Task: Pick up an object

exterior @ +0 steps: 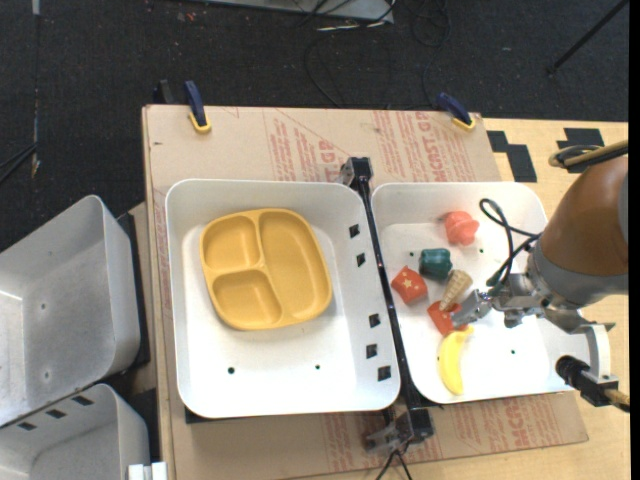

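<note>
Red piece [441,318]: lies in the right bin [520,203], right at the gripper's tip, on its left; contact cannot be confirmed.
Gripper [468,314]: seen low over the right bin, reaching in from the right; grip state cannot be told, and nothing is seen clamped.
Cone [456,287]: tan, ridged, just above and beside the gripper tip, tilted.
Banana [453,361]: yellow, just below the gripper, near the bin's front wall.
Red block [409,284]: star-marked, left of the gripper and a little above, near the cone.
Teal object [435,262]: above the gripper, beyond the cone.
Pink object [461,227]: farthest above the gripper, toward the bin's back.
Arm [590,243]: grey with orange band, to the gripper's right; black cable looped above it.
Left bin [200,368]: well to the gripper's left; a yellow divided plate [266,267] is held in it.
</note>
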Available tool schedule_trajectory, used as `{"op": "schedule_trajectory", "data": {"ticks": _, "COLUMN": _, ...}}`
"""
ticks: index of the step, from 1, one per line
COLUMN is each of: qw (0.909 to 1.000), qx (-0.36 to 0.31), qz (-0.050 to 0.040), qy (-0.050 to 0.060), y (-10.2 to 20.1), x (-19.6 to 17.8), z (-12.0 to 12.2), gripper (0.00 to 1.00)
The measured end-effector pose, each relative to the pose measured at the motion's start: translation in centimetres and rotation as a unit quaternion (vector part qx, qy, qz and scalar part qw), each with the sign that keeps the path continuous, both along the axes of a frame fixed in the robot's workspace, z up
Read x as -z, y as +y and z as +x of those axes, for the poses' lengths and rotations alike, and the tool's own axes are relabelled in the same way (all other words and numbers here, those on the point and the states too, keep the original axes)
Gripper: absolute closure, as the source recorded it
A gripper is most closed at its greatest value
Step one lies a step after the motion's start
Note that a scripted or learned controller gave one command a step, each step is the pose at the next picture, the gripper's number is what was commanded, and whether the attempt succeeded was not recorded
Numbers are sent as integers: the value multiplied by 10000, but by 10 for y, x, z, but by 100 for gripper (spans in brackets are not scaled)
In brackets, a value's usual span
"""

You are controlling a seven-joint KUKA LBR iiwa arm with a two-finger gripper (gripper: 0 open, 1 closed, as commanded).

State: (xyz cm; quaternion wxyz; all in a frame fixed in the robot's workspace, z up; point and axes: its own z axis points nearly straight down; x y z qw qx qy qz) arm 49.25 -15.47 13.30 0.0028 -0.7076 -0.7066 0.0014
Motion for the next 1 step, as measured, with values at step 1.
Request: {"op": "schedule_trajectory", "data": {"ticks": 1, "qw": 10000, "qx": -3, "qz": 25, "qy": -31, "y": 2, "x": 38, "z": 2, "gripper": 0}}
